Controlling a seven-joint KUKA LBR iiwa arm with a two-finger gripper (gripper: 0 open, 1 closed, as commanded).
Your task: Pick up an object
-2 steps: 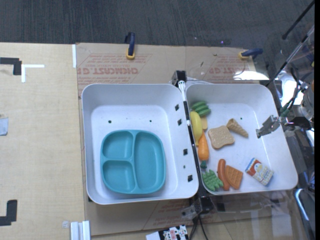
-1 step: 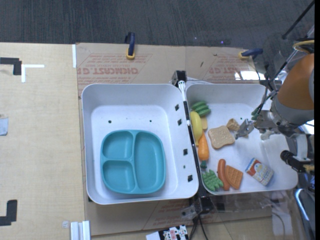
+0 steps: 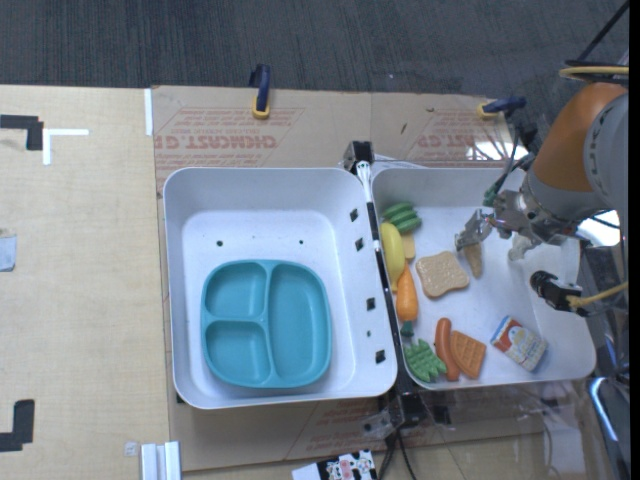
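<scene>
Hovering over the far part of the right bin, the gripper has its fingers spread open and holding nothing, with the bread slice lying flat just to its near left, well within reach.

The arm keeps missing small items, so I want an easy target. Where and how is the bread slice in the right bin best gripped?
Judging by its pose, the bread slice lies flat with bare bin floor around it. Come straight down and pinch across its two straighter sides. The gripper hangs just above its right edge, so little travel seems needed.
</scene>
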